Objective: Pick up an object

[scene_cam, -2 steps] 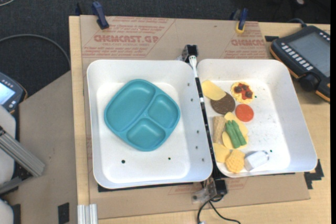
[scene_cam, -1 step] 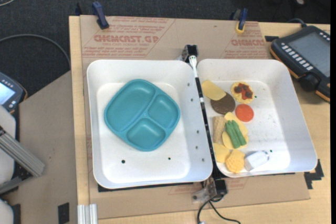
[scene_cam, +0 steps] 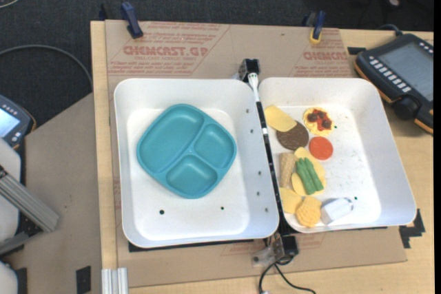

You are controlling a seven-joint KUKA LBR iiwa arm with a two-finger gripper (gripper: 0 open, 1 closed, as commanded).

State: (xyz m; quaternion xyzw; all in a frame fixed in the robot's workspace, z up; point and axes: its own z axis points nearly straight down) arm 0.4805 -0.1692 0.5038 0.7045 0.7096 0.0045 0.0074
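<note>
Right bin point(scene_cam: 386, 148), near end: whitish-grey piece point(scene_cam: 336, 209) touching ridged yellow piece point(scene_cam: 309, 212); green item point(scene_cam: 309, 175) behind. Teal divided plate point(scene_cam: 186, 150) in left bin point(scene_cam: 131, 113). Gripper state: cannot tell

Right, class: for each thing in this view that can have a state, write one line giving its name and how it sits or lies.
Blue divided plate: upright, nothing on it, lying in the left bin.
Toy food pile: heaped along the left side of the right bin, pieces touching and overlapping.
Green piece: lying flat on top of yellow pieces.
Red disc: lying flat.
Handheld controller: on the bench, beside the right bin.
</note>
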